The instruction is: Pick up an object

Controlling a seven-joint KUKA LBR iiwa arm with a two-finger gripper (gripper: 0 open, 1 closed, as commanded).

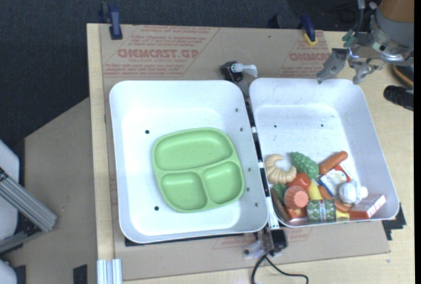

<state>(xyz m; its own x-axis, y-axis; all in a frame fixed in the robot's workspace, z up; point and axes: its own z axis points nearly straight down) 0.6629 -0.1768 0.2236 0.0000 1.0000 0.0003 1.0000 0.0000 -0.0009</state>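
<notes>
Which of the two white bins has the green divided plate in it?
The left bin, far from the gripper. It holds the green plate; the right bin holds a pile of toy food in its near corner.

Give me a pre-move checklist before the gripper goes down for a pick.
1. Gripper open: ok, its two fingers stand spread apart with nothing between them.
2. Gripper over the objects: not ok, it hangs at the far rim of the right bin, while the pile lies in the near part.
3. Objects in reach of a grasp: ok, the pile sits in the right bin, on the arm's side.
4. Single target free of neighbours: not ok, the items are heaped and touching; the sausage at the pile's edge looks the most exposed.
5. Left bin: ok, it holds a green tray, apart from the pile.
</notes>
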